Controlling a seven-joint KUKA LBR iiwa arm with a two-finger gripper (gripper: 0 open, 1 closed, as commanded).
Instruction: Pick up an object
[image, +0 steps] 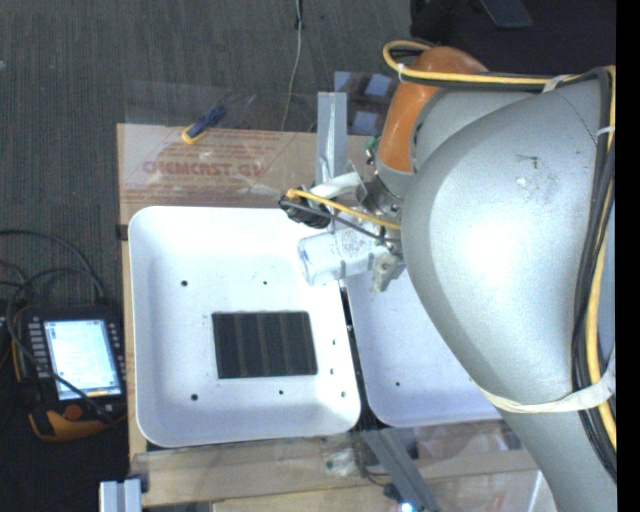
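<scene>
The grey arm (510, 230) looms closest, its pincer (345, 255) above the bins' divide; grip unreadable. Better to centre squarely over the dark slatted block (265, 344) before descending.

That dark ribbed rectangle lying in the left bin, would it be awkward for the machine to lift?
Probably. The dark ribbed rectangle lies flat on the left bin floor, so a pincer may find little edge to catch. Its ridges suggest it would slide rather than roll. Its weight cannot be judged.

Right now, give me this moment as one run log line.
arm: over bins' divide | gripper: above left bin's right edge | dark pad: flat in left bin | grasp: unconfirmed
</scene>
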